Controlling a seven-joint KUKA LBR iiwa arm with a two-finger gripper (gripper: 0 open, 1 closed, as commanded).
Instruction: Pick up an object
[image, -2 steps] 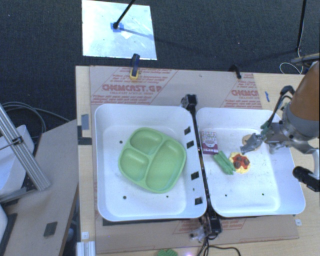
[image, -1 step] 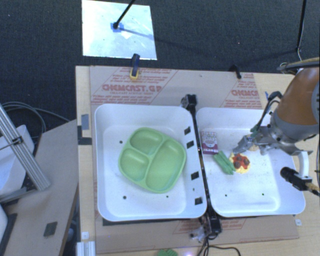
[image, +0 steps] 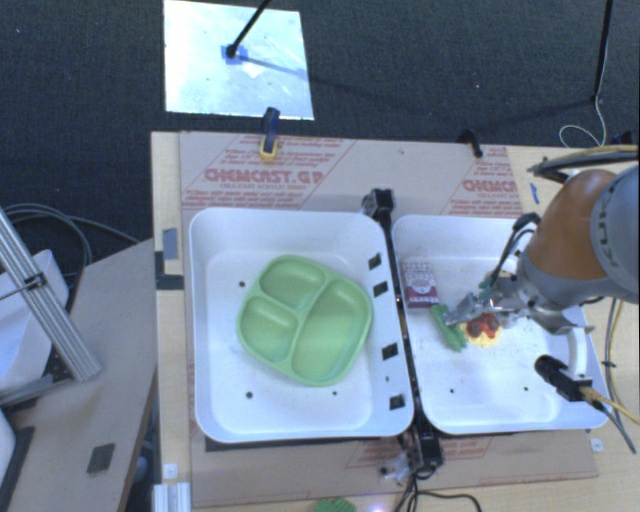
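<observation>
Camera view: arm in from the right, gripper low in the right bin, on a small cluster of objects: green piece, red item, yellow bit. Can't tell claw opening or whether it has anything; detail too small. Small red-and-white packet lies just left and far of the cluster. Left bin holds a green divided plate, mid-bin.

Two shallow white bins sit side by side: the left bin and the right bin. The left one holds one green divided plate. The right one holds one small red-and-white packet, one green item and one red-and-yellow item.
</observation>
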